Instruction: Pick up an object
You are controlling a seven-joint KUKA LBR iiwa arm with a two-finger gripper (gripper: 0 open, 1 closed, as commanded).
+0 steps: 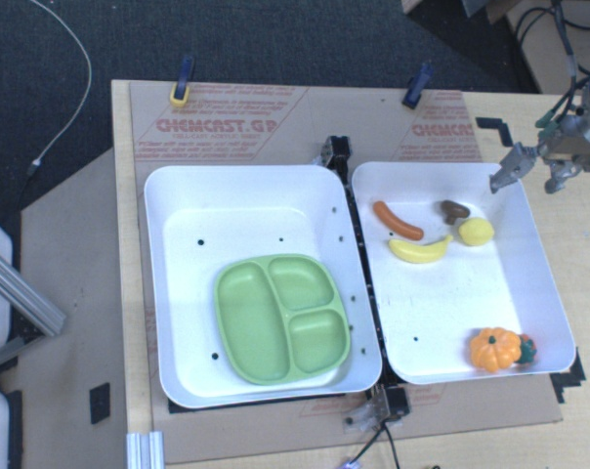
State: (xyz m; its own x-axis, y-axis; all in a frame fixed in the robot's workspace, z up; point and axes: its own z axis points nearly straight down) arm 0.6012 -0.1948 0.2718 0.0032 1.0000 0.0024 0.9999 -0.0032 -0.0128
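We see the gripper [531,169] above the right bin's [529,262] far corner, its arm cut off by the frame's right edge; the small brown object [455,210] beside the lemon [476,231] is too small to identify.

"CHEMCAST GP" on the board [217,125]

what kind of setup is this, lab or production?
Most likely a lab test bench. Two white bins sit on a clamped sheet of printed cardboard, toy food such as a banana and a pumpkin serves as pick targets, and loose cables run across the dark carpet.
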